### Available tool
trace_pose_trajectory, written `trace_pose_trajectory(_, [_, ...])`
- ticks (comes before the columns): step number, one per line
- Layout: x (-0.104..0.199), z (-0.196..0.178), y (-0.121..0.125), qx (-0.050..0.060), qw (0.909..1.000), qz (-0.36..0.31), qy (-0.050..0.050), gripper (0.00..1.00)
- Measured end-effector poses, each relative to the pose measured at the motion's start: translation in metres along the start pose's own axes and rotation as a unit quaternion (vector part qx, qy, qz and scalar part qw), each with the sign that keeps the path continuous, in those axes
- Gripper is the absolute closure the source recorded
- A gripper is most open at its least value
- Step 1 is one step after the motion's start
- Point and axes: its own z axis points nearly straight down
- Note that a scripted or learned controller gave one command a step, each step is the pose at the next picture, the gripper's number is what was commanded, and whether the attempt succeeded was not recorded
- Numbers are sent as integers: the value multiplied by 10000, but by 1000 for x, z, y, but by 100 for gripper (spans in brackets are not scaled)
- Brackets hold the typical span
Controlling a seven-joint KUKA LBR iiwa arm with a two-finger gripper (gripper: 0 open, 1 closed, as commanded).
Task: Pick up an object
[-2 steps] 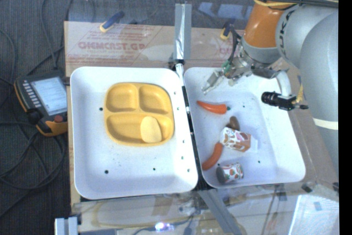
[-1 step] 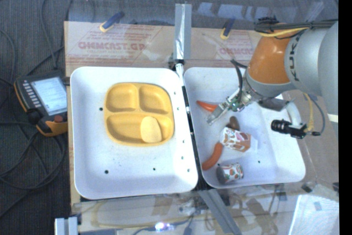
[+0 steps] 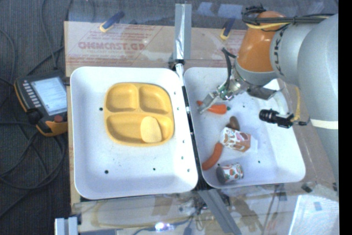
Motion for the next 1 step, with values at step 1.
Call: trace_pose_trajectory(1, [-1,-8,1,-14,10000,13,6,100])
